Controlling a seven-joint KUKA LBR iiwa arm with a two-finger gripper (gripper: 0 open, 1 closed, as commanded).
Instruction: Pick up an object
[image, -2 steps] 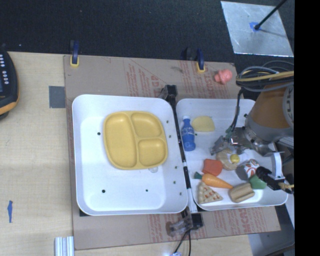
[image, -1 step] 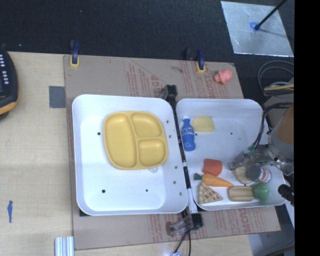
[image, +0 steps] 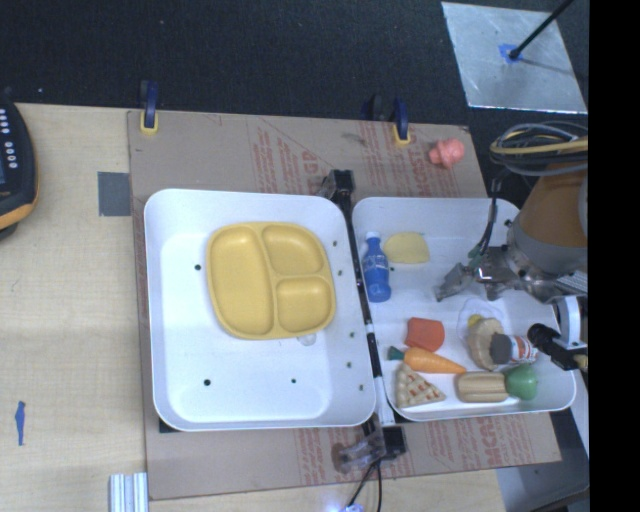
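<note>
here | claw (image: 452, 283) low in right bin (image: 440, 215) | fingers seemingly apart, holding nothing | blue bottle (image: 375, 268) nearby

The scene is evenly and fairly brightly lit from above, with the two white bins the brightest parts. The left bin (image: 250, 400) is close to washed out across its floor, with a greyer band of shade along its inner wall at 9 o'clock and 12 o'clock. Shadows are soft and short; the yellow divided plate (image: 270, 278) casts only a faint rim of shade toward 6 o'clock. The dark floor (image: 300, 50) at 12 o'clock falls almost black with little detail. The wooden surface (image: 70, 300) at 9 o'clock looks flat and pale. Sharpness is modest throughout: small toys in the right bin (image: 450, 212) have soft edges, and print on the cardboard (image: 300, 150) is smeared. The arm (image: 550, 215) at 3 o'clock is slightly blurred.
</note>
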